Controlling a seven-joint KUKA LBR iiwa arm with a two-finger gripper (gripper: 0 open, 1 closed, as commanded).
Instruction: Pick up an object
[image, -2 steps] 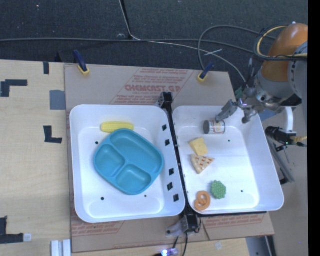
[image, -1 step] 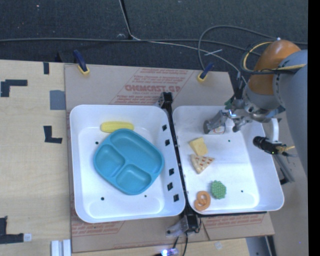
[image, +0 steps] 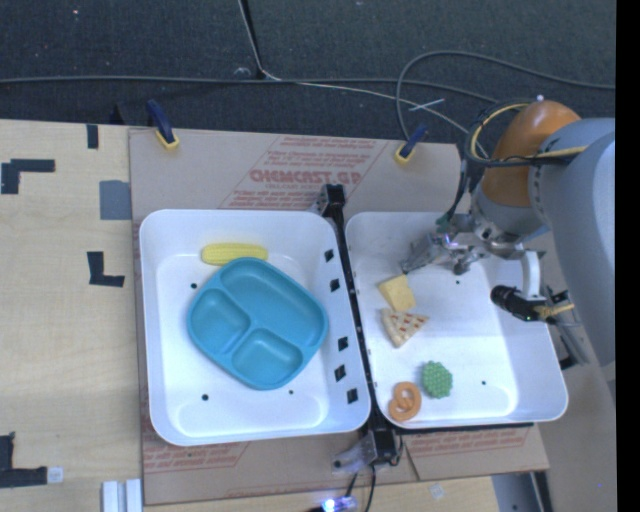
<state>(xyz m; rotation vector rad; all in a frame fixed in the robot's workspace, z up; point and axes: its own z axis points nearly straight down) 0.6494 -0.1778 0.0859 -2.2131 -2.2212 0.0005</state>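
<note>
1. Camera view, operator: your arm (image: 560, 180) comes in from the right, and its gripper (image: 425, 256) hangs over the upper part of the right bin (image: 520, 395), near the divider (image: 348, 300) between the two bins.
2. The fingers (image: 415, 260) look spread a little with nothing between them, though they are small and dark here, so take that loosely.
3. Take the divider as your landmark. Just right of it, below the gripper, lies a yellow cheese wedge (image: 397, 293).
4. Touching or just under the wedge sits a pale waffle-like slice (image: 402, 325).
5. Lower still, near the right bin's front edge, you have an orange pretzel (image: 405, 400) and, beside it on the far side from the divider, a green bumpy piece (image: 436, 379).
6. Left of the divider, the left bin (image: 160, 400) holds a blue compartment plate (image: 257, 321), with a yellow corn cob (image: 234, 254) just above the plate's top edge.
7. Both bins rest on a cardboard sheet (image: 290, 170) on the table (image: 60, 330).
</note>
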